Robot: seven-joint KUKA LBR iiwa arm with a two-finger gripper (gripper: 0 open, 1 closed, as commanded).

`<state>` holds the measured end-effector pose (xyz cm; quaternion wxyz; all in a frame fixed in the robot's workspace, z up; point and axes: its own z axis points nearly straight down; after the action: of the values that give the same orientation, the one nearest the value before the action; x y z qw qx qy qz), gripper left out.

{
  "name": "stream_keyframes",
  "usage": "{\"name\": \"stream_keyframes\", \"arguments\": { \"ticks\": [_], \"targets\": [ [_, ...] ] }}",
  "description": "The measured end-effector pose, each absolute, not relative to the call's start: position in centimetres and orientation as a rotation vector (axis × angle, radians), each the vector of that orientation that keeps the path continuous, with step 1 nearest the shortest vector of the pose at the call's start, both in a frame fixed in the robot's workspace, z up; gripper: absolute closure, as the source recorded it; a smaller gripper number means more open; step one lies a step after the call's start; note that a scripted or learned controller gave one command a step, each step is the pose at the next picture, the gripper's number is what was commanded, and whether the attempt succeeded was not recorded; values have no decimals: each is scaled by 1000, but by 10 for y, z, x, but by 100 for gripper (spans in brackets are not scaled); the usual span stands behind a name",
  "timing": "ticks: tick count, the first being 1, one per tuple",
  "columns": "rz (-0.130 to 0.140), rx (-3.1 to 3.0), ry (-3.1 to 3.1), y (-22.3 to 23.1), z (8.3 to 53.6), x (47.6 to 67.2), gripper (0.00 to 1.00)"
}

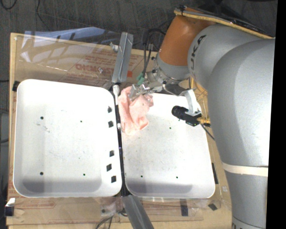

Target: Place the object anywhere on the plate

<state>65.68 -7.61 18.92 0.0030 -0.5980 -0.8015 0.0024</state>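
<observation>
On your left sits the first shallow white plastic bin [60,141], its floor bare apart from a few dark specks, and no plate can be made out in it or anywhere else on the bench, so settle where your target lies before you commit to a move. Moving across the dark divider between the bins [117,134], you reach the second shallow white bin [179,161], and the task's thing, a crumpled pale pink cloth-like object [133,111], lies in its far left corner, pressed close to the divider and the back wall. Right at the cloth's top edge is the two-finger gripper [145,89], hanging from the grey arm with the orange band [183,39] that reaches in from the right. Whether it is gripping the cloth or merely touching it cannot be told from this slant. Judge the step as the pick: soft fabric bunches and slips, so you want the grasp sunk well into a thick fold, not a thin edge. Lift straight up, clear of the bin wall, and confirm the cloth rises with the gripper before travelling.
</observation>
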Motion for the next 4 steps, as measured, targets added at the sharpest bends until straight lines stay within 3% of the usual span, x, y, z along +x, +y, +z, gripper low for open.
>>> {"name": "stream_keyframes", "arguments": {
  "ticks": [1,2,4],
  "targets": [
    [6,-1864,-2522,-75,229,657,100],
    [6,-1318,-2845,-35,229,619,100],
    [2,-83,-3133,60,233,572,100]
  ]
}}
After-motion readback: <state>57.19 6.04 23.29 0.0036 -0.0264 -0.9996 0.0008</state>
